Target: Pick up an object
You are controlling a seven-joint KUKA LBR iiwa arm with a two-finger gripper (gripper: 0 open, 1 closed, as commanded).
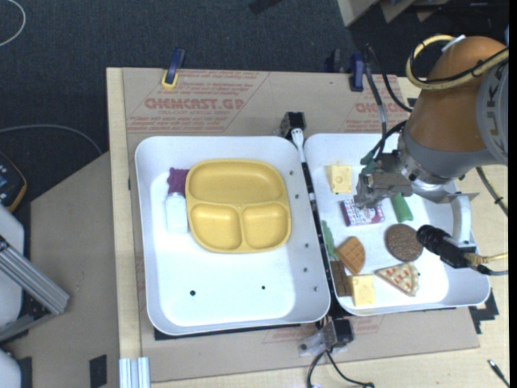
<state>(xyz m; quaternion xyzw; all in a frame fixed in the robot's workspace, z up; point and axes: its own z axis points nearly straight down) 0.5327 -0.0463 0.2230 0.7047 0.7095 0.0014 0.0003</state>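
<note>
Nearest the camera, cheese point(363, 290) and pizza point(399, 279) sit at the right bin's point(464, 296) front edge. Higher up, the end effector point(370, 197) hovers over a purple packet point(358, 212) lying flat, long axis roughly across the bin; whether it grips, I cannot tell. Likely the grasp step: descend, close.

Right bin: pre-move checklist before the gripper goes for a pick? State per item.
1. Gripper positioned over a target: ok, it hangs above the purple-and-white packet in the right bin.
2. Object between the fingers: cannot tell, the wrist hides them.
3. Packet free of neighbours: not ok, the green piece lies close beside it.
4. Other picks available: ok, brown round cookie, pizza slice, waffle and yellow cheese block lie separate.
5. Left bin out of the way: ok, the yellow divided plate sits there, away from the arm.
</note>
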